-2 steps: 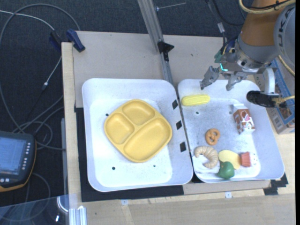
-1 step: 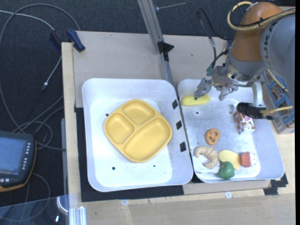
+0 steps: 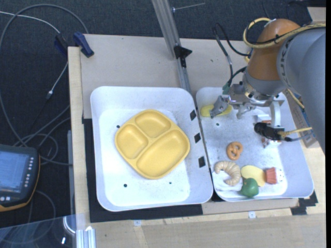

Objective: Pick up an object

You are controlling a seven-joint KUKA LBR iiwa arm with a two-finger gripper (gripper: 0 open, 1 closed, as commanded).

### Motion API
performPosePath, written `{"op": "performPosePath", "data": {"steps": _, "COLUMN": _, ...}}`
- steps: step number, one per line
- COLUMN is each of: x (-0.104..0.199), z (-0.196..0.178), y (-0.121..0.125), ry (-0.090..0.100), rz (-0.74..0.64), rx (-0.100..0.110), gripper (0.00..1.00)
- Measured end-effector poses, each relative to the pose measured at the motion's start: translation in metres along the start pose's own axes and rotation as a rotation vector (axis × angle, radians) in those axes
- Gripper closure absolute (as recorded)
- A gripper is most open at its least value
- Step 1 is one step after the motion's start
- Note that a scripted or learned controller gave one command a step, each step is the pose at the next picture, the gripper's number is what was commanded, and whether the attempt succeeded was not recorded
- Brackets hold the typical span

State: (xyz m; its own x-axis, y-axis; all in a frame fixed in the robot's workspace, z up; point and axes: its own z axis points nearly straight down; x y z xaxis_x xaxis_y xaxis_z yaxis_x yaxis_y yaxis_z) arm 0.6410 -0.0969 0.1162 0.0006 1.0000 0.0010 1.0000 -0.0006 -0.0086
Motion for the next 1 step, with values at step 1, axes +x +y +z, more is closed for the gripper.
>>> {"op": "performPosePath", "data": {"steps": 1, "x": 0.0007, "z": 0.0252, "y": -0.0004, "ry": 0.0, "rz": -0.001, "rx": -0.003, "gripper": 0.0}}
